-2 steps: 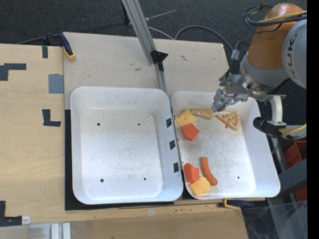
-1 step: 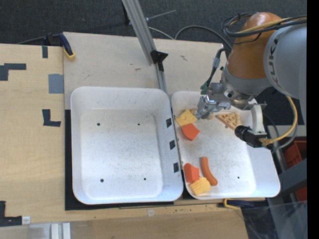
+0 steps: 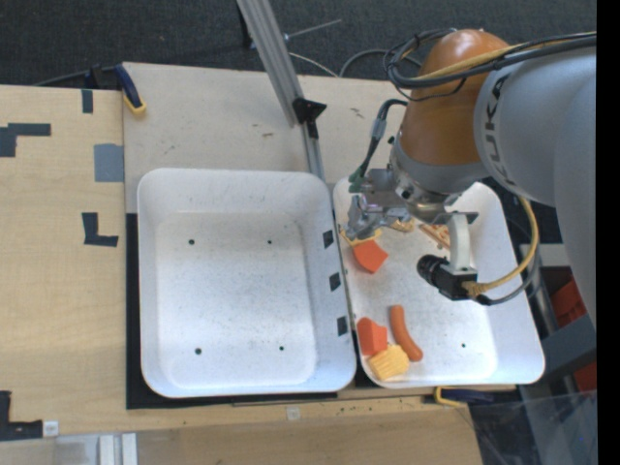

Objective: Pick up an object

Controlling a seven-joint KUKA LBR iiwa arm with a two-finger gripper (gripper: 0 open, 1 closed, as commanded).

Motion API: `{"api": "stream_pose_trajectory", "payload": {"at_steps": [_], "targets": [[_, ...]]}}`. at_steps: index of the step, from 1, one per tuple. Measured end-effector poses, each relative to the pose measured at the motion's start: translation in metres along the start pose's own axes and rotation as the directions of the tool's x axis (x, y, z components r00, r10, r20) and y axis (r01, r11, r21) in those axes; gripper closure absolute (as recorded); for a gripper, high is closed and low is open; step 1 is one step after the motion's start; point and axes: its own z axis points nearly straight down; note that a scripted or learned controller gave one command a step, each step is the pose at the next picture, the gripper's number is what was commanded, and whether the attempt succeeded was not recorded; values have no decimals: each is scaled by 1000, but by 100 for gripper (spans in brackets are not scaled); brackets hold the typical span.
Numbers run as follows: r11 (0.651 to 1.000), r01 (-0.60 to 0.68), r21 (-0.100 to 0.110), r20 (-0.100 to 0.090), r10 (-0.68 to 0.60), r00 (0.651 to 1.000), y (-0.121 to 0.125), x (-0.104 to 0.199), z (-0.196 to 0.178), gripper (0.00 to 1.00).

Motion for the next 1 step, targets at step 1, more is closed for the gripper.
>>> {"api": "stream_pose_trajectory", "payload": {"at_steps": [1], "targets": [[1000, -1, 2, 1, 1, 1000, -17, 49, 15, 100]]}}
